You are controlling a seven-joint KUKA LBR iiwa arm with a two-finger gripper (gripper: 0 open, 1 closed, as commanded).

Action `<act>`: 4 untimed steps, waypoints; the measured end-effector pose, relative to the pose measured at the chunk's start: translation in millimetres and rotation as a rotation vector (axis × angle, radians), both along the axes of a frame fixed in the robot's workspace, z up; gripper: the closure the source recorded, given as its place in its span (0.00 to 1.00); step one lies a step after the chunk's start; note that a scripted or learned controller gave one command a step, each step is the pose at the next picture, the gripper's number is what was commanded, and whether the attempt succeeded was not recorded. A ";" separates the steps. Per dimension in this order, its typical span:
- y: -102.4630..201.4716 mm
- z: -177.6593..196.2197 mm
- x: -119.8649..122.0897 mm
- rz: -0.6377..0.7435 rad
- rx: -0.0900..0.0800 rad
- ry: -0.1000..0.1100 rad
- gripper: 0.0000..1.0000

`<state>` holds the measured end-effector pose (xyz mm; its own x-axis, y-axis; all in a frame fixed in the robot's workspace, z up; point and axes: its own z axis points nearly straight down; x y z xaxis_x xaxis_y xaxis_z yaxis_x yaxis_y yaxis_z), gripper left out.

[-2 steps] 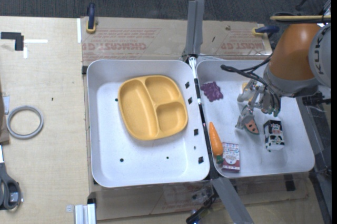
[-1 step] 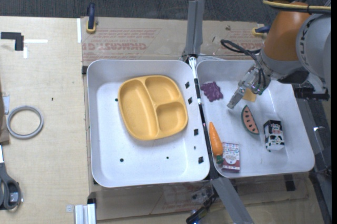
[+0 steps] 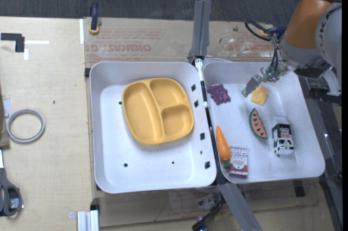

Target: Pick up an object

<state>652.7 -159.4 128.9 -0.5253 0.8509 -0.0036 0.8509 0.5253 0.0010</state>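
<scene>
Approach step: gripper (image 3: 254, 86) low in right bin (image 3: 310, 132), grip state unclear; cheese wedge (image 3: 260, 95) just beside fingertips, you centre over it, then close

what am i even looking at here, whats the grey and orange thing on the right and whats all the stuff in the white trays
The grey and orange thing is a robot arm, reaching in from the right. The single camera sits above the bench and looks down at a slant. At the arm's tip is a two-finger gripper, low over the right bin, right beside a yellow cheese-like wedge. Nothing visibly sits between its fingers. That bin also has purple grapes, a watermelon slice, a carrot, a small red packet and a black-and-white carton; they look like toy food. The left bin holds a yellow divided plate. A roll of tape lies on the bench at far left.
</scene>
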 end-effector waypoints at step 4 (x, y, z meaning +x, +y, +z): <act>-25.2 -37.6 -102.1 -0.634 0.002 0.004 0.00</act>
